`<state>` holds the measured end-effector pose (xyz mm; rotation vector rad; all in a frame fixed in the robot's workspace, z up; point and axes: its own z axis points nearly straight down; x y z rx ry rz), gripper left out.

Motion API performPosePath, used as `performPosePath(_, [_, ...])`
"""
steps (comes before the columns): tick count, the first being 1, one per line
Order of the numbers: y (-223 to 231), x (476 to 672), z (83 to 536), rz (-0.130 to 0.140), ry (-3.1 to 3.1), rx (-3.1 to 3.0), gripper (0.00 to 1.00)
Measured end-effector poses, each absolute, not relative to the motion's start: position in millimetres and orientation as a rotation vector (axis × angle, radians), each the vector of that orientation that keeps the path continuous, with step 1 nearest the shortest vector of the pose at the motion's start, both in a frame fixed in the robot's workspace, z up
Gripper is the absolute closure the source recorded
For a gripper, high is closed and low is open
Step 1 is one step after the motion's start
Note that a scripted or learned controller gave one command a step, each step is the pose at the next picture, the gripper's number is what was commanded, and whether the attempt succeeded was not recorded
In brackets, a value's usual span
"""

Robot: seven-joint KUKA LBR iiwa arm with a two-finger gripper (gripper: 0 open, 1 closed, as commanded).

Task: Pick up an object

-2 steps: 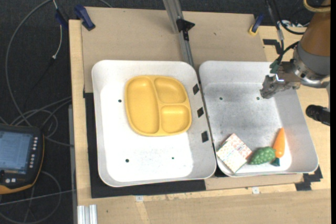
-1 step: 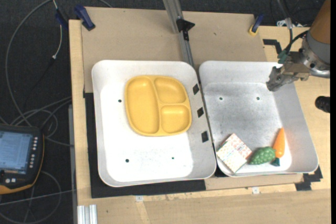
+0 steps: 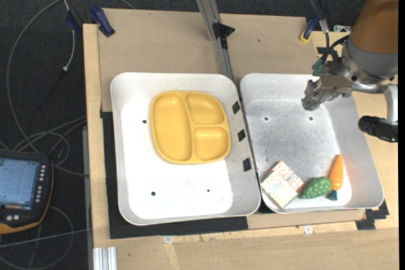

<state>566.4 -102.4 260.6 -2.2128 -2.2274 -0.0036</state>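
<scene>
On the scuffed white right bin [image 3: 285, 136], the metal hand [image 3: 311, 102] hovers, its opening seemingly indiscernible.

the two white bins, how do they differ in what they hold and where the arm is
The left bin holds one yellow divided plate, lying flat near its middle; the right bin holds three small things crowded at its near edge: a patterned box, a green toy and an orange carrot. The gripper hangs over the right bin's far part, not the left bin. Both are shallow and white.

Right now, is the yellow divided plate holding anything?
Empty. All three compartments of the yellow divided plate show bare yellow plastic in the left white bin.
</scene>
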Motion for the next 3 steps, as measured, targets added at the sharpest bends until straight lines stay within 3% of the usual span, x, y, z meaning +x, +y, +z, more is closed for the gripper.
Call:
performPosePath(2, [4, 567.8, 243, 0.000, -2.225, -2.211, 1.00])
performPosePath(3, [47, 552.0, 244, 0.001, -2.225, -2.211, 1.00])
